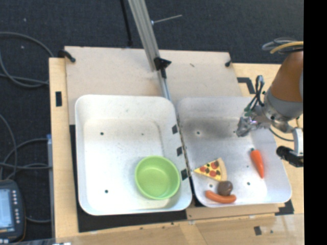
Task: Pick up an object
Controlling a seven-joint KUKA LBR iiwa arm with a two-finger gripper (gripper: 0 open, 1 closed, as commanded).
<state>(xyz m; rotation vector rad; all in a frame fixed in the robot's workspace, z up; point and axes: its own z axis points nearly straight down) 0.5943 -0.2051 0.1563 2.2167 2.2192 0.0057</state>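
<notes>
- Dark carpet with loose cables surrounds the counter (117, 70), a pale board seen from above at a slant.
- Two shallow white bins sit side by side on the counter, touching along their inner edges: the left bin (102, 116) and the right bin (204, 116).
- A slanted aluminium rail (145, 27) runs down from the top of the view and ends at the seam between the bins.
- The left bin holds a green bowl (157, 176), upright, near its front right corner.
- The right bin holds four items toward its front: a pizza slice (212, 169), a brown round piece (225, 187) just below it, a sausage (220, 197) touching the brown piece at the front wall, and a carrot (257, 163) lying apart, near the right wall.
- My arm (287, 86) enters from the right, with the orange band above the wrist.
- My gripper (243, 126) hangs over the middle of the right bin, above and left of the carrot, with nothing between its fingers; whether the fingers are spread or together, I cannot tell.
</notes>
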